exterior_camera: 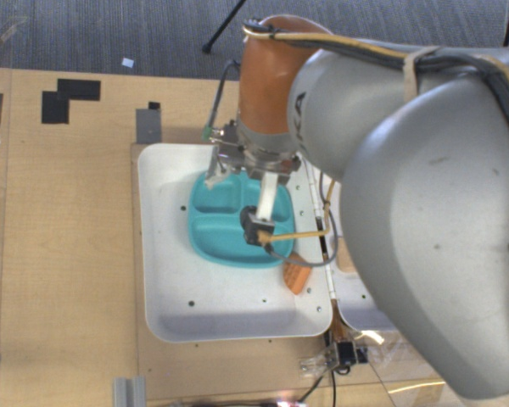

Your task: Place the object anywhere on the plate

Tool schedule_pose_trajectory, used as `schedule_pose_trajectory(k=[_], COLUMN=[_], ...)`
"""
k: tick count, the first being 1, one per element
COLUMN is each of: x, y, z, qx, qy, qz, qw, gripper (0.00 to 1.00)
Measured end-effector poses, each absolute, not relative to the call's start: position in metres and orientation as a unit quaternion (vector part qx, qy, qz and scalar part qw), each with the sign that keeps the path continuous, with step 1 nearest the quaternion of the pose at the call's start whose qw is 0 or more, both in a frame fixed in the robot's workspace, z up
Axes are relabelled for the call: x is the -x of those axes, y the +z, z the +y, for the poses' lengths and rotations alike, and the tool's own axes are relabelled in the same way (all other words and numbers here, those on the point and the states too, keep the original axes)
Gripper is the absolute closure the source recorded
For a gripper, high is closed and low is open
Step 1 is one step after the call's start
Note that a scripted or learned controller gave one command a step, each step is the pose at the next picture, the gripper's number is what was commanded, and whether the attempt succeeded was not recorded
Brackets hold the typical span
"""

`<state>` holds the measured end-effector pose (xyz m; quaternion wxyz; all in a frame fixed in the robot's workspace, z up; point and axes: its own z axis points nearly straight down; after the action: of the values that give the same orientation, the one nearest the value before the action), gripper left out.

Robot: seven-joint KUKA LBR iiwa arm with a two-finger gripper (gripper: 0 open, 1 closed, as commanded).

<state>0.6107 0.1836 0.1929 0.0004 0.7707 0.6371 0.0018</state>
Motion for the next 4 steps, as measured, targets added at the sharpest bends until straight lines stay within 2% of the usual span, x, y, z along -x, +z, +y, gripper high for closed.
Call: schedule_pose_trajectory(k=[4], x=[-0.6107], y=[0.1929], z=[0.1836], qx=[-0.771], qy=[0.0018], qz=[0.637], qw=[0.0], gripper=[0.0])
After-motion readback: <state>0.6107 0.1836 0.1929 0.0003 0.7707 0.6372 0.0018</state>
